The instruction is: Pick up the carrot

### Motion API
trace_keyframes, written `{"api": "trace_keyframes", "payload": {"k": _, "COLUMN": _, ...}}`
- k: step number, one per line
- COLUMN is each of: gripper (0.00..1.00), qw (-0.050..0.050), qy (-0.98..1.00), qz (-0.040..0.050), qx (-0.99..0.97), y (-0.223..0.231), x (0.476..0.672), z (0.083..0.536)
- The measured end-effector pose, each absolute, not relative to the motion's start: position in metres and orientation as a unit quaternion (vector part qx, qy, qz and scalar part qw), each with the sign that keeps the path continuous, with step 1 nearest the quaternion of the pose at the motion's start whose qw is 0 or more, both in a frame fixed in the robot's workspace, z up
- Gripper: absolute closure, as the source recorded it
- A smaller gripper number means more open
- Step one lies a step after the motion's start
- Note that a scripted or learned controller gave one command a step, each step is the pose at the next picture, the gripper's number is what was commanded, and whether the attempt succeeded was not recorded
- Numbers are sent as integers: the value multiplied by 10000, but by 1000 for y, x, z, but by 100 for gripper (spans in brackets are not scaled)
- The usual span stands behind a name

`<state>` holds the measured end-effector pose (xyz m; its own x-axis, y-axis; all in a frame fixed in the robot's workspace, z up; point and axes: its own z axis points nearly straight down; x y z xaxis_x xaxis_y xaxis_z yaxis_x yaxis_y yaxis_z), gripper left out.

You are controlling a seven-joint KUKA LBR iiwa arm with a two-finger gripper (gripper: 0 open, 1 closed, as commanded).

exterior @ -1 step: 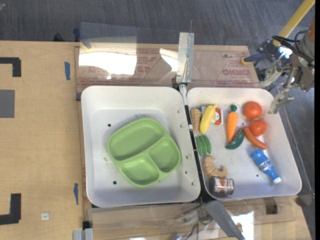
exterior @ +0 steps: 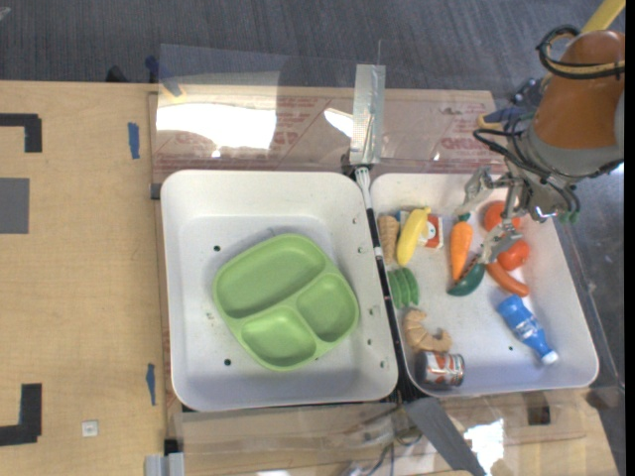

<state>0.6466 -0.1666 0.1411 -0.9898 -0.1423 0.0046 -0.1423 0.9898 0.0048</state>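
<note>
The carrot [exterior: 459, 247], orange with a dark green top at its near end, lies in the right bin [exterior: 575, 365], roughly in the middle. My gripper [exterior: 509, 209] hangs over the bin's far right part, just right of the carrot and above it. Its metal fingers [exterior: 482, 186] are spread open, and nothing is clamped between them. An orange-red toy [exterior: 493, 214] lies under the gripper, partly covered by it.
Sharing the right bin are a yellow banana [exterior: 412, 234], a green vegetable [exterior: 403, 286], a brown pastry [exterior: 428, 335], a can [exterior: 442, 368], a blue bottle [exterior: 524, 327] and red-orange pieces [exterior: 510, 262]. A green divided plate [exterior: 286, 300] lies in the left bin [exterior: 189, 206].
</note>
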Motion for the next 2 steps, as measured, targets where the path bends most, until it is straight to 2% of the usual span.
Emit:
{"api": "trace_keyframes", "payload": {"k": 1, "gripper": 0, "qw": -86, "qy": -9912, "qz": 29, "qx": 1323, "y": -139, "x": 631, "z": 107}}
{"api": "trace_keyframes", "payload": {"k": 2, "gripper": 100, "qw": -166, "qy": -9909, "qz": 42, "qx": 1332, "y": -136, "x": 635, "z": 122}}
